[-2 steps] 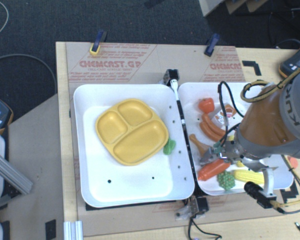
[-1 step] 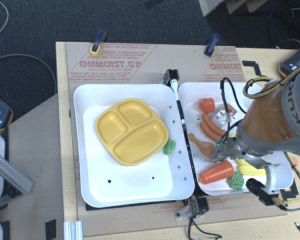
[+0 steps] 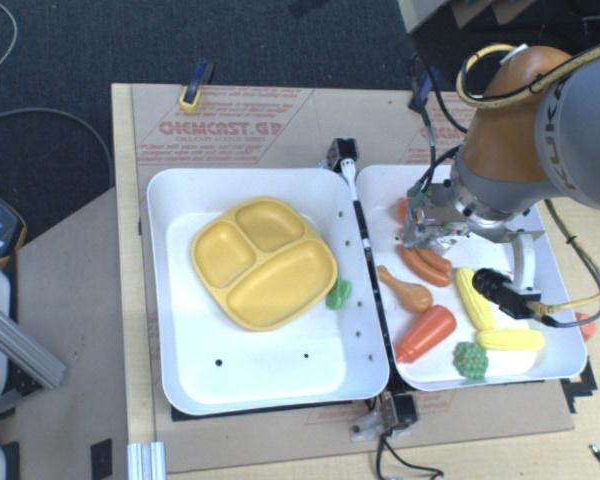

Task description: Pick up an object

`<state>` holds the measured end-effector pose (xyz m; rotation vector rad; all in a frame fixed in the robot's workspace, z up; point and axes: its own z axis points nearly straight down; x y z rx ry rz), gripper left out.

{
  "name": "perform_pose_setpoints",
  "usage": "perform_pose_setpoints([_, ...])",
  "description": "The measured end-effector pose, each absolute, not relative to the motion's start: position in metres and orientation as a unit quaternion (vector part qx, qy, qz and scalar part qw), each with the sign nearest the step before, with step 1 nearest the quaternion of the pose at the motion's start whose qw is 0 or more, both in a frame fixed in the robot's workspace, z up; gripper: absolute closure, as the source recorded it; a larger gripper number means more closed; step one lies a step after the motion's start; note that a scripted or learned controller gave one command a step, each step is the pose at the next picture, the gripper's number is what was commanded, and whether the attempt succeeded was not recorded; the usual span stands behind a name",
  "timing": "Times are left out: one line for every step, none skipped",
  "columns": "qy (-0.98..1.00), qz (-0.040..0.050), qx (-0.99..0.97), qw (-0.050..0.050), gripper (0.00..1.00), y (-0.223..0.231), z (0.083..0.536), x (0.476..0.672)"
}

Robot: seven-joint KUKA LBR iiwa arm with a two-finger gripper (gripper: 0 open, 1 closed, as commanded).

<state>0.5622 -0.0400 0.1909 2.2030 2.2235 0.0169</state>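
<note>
Grey arm's gripper point(image 3: 427, 230) low in the right white bin point(image 3: 555, 368), grip state impossible to tell, just above an orange-red plastic sausage point(image 3: 426, 264), beside a tan drumstick point(image 3: 406, 288), carrot point(image 3: 426, 332), yellow corn cobs point(image 3: 509, 339), green broccoli point(image 3: 470, 359), yellow sectioned plate point(image 3: 263, 261) in the left white bin point(image 3: 175, 298)

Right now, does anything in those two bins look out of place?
One thing: a small green piece lies alone in the left bin, against the yellow plate, while the other toy foods sit in the right bin.
</note>
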Motion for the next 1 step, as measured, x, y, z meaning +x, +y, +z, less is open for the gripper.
perform_pose_setpoints([0.711, 0.0055, 0.703, 0.002, 1.0, 0.0462, 0.2831, 0.5332])
